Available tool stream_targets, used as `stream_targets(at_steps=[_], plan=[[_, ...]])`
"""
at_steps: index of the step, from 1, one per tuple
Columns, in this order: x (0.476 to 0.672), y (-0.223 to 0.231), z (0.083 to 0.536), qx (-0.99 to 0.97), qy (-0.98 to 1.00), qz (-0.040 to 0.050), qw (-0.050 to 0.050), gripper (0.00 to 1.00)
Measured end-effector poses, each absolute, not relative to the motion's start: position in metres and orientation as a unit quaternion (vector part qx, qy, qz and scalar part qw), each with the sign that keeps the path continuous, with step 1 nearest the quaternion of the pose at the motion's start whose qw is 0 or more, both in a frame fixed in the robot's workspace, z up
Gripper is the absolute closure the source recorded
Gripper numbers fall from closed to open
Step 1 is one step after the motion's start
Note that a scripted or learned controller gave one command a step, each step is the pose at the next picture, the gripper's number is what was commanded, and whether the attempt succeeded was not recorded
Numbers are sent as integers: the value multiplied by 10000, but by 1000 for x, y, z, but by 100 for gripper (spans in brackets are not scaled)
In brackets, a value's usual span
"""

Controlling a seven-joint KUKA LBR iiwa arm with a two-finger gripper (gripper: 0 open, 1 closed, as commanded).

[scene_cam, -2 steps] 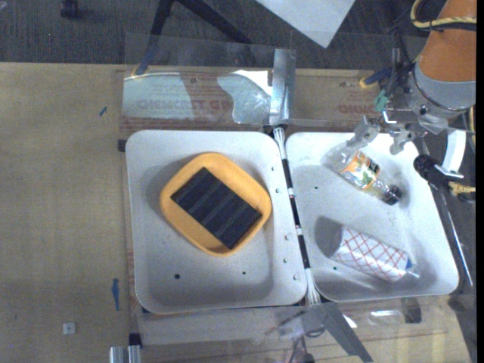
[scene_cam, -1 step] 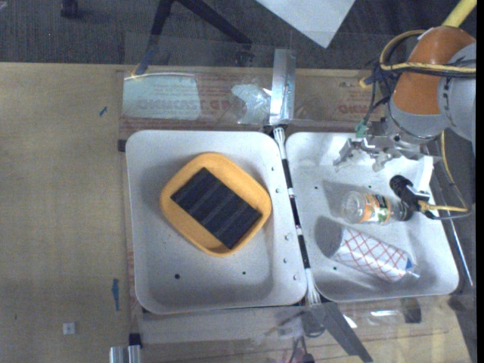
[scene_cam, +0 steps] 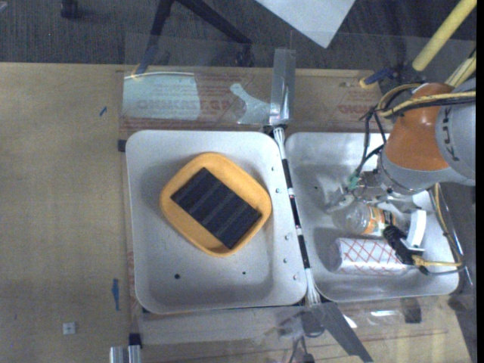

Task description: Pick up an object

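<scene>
A wooden bench top point(scene_cam: 60, 203) fills most of the view, tan and evenly lit. Beyond its far edge lies dark grey carpet point(scene_cam: 45, 36), where the black star base of an office chair point(scene_cam: 162, 6) stands. A pale sheet point(scene_cam: 306, 2) lies tilted on the floor near it.

A single fixed camera looks down at a slant from above the bench point(scene_cam: 60, 203), far enough to frame both white bins, the left bin point(scene_cam: 144, 271) and the right bin point(scene_cam: 318, 150), side by side, with floor beyond the far edge.
</scene>
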State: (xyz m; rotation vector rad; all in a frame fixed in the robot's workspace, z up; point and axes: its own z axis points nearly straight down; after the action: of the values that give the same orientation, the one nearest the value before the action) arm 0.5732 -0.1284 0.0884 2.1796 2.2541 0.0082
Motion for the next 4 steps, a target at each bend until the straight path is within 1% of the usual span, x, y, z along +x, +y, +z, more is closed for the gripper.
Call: stream_targets(at_steps=[1,2,3,4], plan=[[580,-98,88,7625,6469,31,38,0],[561,-135,118,7449,6672,2,10,0],[532,-158,93,6958,7181,156,49,0],[534,-160,103,6956,7182,160,95,100]])
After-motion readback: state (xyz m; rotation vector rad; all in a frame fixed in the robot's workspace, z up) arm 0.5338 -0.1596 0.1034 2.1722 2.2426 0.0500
